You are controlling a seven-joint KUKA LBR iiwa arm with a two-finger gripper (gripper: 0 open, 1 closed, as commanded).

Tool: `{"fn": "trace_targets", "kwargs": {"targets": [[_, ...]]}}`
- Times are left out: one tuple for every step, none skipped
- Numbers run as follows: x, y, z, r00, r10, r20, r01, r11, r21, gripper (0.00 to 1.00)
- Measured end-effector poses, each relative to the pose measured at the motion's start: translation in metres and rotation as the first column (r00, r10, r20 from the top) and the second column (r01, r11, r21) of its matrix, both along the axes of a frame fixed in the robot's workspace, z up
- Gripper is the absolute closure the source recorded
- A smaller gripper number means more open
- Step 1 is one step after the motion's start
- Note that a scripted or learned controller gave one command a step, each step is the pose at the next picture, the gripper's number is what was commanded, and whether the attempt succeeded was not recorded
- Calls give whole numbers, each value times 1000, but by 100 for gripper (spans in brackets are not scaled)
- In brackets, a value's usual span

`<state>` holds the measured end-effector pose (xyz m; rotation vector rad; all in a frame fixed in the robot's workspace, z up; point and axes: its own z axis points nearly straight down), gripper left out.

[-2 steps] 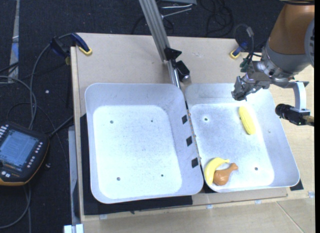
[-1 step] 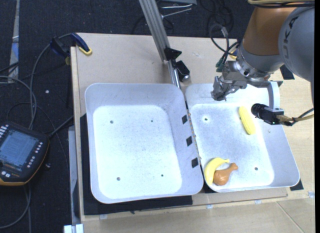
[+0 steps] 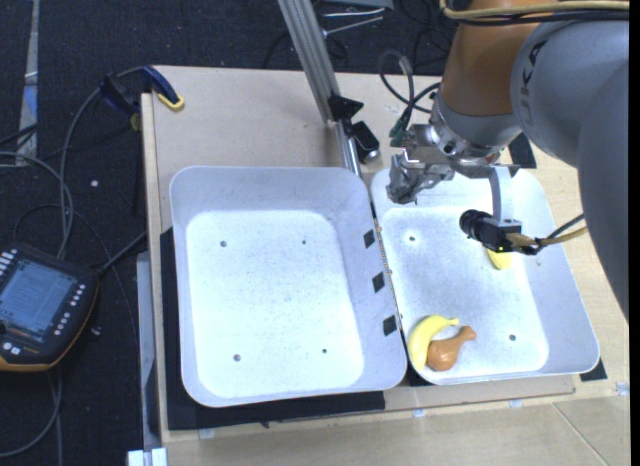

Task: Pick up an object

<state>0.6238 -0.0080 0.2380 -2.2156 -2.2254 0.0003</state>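
At the far left a handheld control pendant (image 3: 35, 304) with a lit screen lies on the dark floor, with black cables trailing around it. On the far left corner of the pale wooden bench (image 3: 240, 114) sits a blue and yellow clamp (image 3: 150, 86). The left bin (image 3: 270, 284) comes next, white with a faintly speckled floor. A slanted metal strut (image 3: 305, 44) runs down from the top of the view to the far end of the seam between the two bins, and a row of small black tabs (image 3: 378, 281) lies along that seam.

Just right of the seam, the gripper (image 3: 403, 189) hangs over the far left corner of the right bin (image 3: 520, 304). Whether the claw is wide or narrow cannot be told from this view, and nothing can be seen held in it.

The things to pick up lie at the near edge of the right bin, well apart from the gripper. They are a yellow banana (image 3: 428, 330) and, touching it on its right, an orange-brown drumstick (image 3: 447, 347).

The grey arm (image 3: 575, 84) reaches in from the upper right, its orange band (image 3: 485, 34) just above the wrist.
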Motion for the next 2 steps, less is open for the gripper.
{"fn": "trace_targets", "kwargs": {"targets": [[1, 54, -11, 1000, 0, 0, 0, 1000, 0, 100], [2, 99, -12, 1000, -1, 1, 1, 1000, 0, 100]]}}
